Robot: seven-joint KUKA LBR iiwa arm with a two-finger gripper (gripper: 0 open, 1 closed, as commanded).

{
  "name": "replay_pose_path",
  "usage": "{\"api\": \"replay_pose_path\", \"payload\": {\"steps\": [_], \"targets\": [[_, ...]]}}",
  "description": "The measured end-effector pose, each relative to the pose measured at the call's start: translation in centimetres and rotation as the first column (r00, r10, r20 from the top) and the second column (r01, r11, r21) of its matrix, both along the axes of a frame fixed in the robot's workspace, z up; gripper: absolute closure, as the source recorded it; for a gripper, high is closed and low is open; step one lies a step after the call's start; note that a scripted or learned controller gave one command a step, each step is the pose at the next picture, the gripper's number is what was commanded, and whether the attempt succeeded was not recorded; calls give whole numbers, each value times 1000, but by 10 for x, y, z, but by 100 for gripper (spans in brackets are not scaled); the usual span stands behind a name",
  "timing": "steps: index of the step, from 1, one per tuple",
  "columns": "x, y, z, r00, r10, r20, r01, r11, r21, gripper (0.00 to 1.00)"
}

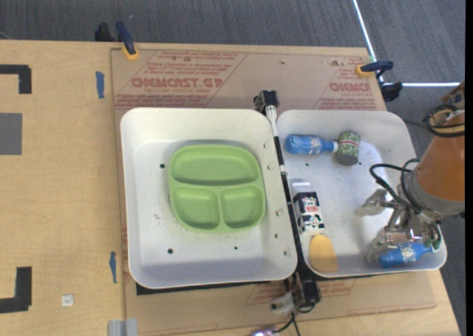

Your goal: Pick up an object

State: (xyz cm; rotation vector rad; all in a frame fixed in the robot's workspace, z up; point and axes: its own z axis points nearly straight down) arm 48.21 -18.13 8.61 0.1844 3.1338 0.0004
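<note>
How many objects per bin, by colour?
Left bin:
green divided plate: 1
Right bin:
blue items: 2
green-grey roll: 1
white packet: 1
yellow piece: 1
Total: 6

A green divided plate (pixel 217 187) is seen in the white left bin (pixel 140 179). In the white right bin (pixel 384 124), blue bottles (pixel 309 145) (pixel 403 255), a yellow-tan piece (pixel 322 252) and a white, black and red packet (pixel 308 211) are seen.
</note>
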Motion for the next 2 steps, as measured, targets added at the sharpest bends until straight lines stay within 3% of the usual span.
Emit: {"api": "replay_pose_path", "payload": {"steps": [1,2], "targets": [[65,24,59,979,204,4,-204,979,-1,0],[142,29,109,975,222,5,-222,975,-2,0]]}}
